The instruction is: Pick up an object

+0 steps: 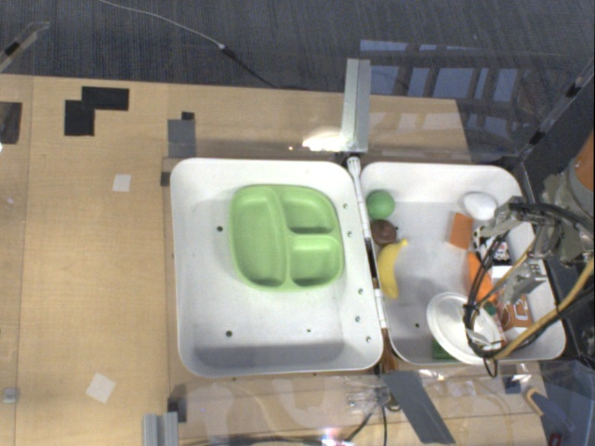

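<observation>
My gripper (pixel 491 249) reaches in from the right and hangs low over the right side of the right bin (pixel 423 203), wrapped in cables. Right beside it lie an orange flat piece (pixel 461 230) and a white rounded object (pixel 480 204). Below it sits a white bowl (pixel 448 325). Along the bin's left wall lie a green ball (pixel 379 203), a small brown object (pixel 384 233) and a yellow banana (pixel 390 267). I see nothing clearly held.
The left bin (pixel 200 277) holds a green divided plate (pixel 284 236). A metal post (pixel 356 105) stands behind the seam between the bins. Wooden bench surface (pixel 84 277) spreads to the left.
</observation>
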{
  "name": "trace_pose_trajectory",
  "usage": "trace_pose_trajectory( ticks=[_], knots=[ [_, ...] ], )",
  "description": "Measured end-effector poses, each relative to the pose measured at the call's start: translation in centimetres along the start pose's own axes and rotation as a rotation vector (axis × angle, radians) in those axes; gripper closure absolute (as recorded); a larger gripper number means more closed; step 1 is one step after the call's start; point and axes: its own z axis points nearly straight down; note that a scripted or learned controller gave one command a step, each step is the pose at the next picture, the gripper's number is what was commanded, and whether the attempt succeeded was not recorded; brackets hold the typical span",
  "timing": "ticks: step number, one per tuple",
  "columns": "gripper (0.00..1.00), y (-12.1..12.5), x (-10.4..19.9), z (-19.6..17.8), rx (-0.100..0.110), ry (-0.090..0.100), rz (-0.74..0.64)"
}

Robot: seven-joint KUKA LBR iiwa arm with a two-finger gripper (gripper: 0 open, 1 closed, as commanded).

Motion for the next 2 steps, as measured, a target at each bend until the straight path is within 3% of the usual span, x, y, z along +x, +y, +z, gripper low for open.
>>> trace_pose_trajectory(
  ticks=[1, 2],
  knots=[
    [0.00, -0.3, -3.1, 12.4, 0.003, -0.014, -0.015],
    [0.00, 2.4, -8.3, 16.0, -0.001, -0.009, 0.080]
  ],
)
